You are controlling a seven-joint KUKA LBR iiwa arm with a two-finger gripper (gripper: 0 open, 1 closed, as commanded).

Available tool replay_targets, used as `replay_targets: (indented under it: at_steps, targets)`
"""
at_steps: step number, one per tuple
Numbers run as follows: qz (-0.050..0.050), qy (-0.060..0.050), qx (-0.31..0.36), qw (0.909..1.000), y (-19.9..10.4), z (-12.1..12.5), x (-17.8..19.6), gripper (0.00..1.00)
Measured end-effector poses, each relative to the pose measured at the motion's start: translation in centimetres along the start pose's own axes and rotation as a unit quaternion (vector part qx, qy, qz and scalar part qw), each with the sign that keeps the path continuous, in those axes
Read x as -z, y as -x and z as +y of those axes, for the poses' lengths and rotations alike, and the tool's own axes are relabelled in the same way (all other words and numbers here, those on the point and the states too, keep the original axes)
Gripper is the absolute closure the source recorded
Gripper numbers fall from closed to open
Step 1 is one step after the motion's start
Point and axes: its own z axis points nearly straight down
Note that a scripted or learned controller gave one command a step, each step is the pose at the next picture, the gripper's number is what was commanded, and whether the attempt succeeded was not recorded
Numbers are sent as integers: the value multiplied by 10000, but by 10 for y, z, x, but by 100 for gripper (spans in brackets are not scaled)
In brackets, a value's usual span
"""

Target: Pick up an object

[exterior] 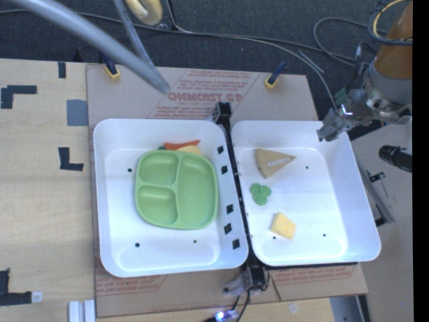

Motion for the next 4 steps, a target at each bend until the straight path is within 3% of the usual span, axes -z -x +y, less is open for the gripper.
replay_targets:
  at_steps: [2, 4]
  targets:
    - [5, -44, 1, 10000, -89, -38, -22, 100]
    - [10, -51, 16, 10000, -202, -73, -45, 100]
